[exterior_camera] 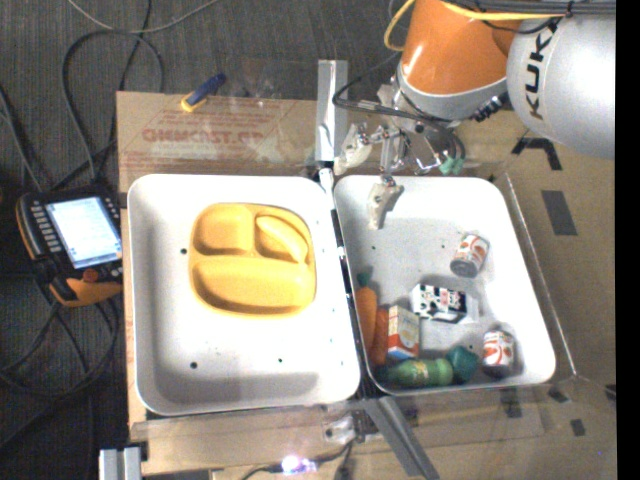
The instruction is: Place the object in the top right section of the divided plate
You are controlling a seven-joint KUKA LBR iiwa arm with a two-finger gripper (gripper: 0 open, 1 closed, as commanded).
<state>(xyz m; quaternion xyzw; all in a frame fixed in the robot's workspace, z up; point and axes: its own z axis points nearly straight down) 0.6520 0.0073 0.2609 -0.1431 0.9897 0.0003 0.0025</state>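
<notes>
The arm point(500, 38), highest in the scene and so nearest the lens, reaches in over the far edge of the right bin point(520, 218). Its gripper point(383, 200) hangs just inside that bin's far left corner; nothing is visible between the fingers, and whether they are spread or closed cannot be told.

The yellow divided plate point(255, 258) sits in the far half of the left bin point(150, 368). Its top right section point(280, 235) holds nothing.

No object has been picked, and which one is intended cannot be determined.

Count in the right bin:
- two small red-and-white cans, one point(469, 254) near the right edge, one point(497, 349) at the near right corner;
- one black-and-white carton point(440, 302) mid-bin;
- one carrot point(366, 313) along the left edge;
- one small box point(401, 334) beside it;
- one green bottle point(418, 372) at the near edge;
- one teal item point(464, 362) touching it.

Recommendation: choose an isolated item, such as the can near the right edge. Descend squarely and confirm the grasp before crossing the divide.
</notes>
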